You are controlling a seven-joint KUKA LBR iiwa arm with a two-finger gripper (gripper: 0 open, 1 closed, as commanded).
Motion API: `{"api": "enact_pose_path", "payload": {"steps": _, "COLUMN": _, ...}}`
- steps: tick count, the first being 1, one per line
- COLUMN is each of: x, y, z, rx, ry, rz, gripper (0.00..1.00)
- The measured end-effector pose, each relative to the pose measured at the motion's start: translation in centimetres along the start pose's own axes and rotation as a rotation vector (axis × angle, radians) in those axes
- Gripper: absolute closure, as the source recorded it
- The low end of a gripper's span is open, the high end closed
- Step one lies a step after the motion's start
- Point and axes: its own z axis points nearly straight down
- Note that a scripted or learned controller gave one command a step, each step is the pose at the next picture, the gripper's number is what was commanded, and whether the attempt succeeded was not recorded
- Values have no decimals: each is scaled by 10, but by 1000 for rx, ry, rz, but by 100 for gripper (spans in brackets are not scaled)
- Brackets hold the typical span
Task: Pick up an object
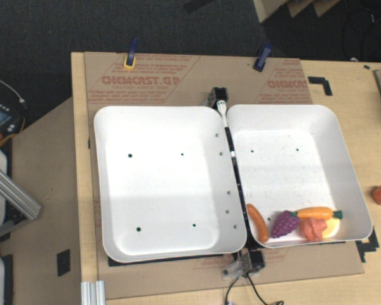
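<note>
Camera view: toy foods [296,222] crowded along right bin's [343,145] near edge, open floor behind.

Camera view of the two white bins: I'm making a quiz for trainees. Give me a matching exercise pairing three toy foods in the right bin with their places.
Things:
1. orange plastic sausage-shaped toy
2. purple plastic grape bunch
3. orange plastic carrot with green tip

Places:
A. between the other two
B. nearest the divider between bins
C. nearest the right bin's right wall

Pairs: 1-B, 2-A, 3-C
</note>
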Motion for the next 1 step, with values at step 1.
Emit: {"api": "enact_pose_path", "payload": {"steps": 1, "x": 0, "y": 0, "z": 0, "rx": 0, "ry": 0, "rz": 0, "gripper": 100}}
